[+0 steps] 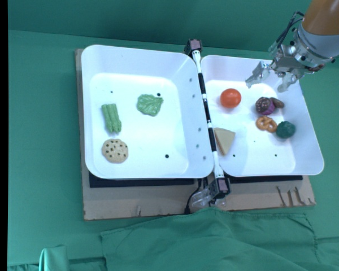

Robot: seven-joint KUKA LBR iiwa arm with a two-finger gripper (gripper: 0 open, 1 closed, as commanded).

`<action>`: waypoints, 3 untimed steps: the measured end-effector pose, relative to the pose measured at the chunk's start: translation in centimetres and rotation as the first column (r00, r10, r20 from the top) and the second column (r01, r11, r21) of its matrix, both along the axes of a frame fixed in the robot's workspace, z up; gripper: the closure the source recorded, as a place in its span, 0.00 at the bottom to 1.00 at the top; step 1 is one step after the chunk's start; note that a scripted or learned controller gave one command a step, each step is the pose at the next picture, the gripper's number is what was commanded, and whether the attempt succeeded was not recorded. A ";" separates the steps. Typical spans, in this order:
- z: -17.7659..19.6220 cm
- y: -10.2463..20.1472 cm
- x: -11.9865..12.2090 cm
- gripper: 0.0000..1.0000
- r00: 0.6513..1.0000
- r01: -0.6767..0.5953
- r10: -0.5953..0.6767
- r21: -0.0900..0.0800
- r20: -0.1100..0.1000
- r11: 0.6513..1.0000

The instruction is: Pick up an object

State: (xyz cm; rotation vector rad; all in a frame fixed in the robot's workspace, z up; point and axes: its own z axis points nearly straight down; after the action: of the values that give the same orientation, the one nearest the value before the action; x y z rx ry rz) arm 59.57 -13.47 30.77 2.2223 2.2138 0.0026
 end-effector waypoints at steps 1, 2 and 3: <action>-4.1 0.5 0.0 0.00 1.000 0.000 0.000 0.001 -0.005 1.000; -10.2 0.4 -0.5 0.00 1.000 0.000 0.000 0.001 -0.007 1.000; -12.5 0.2 -0.3 0.00 1.000 -0.001 0.001 -0.001 0.003 1.000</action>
State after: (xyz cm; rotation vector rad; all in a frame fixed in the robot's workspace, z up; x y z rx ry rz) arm 59.30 -13.27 18.30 2.2197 2.2128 0.0048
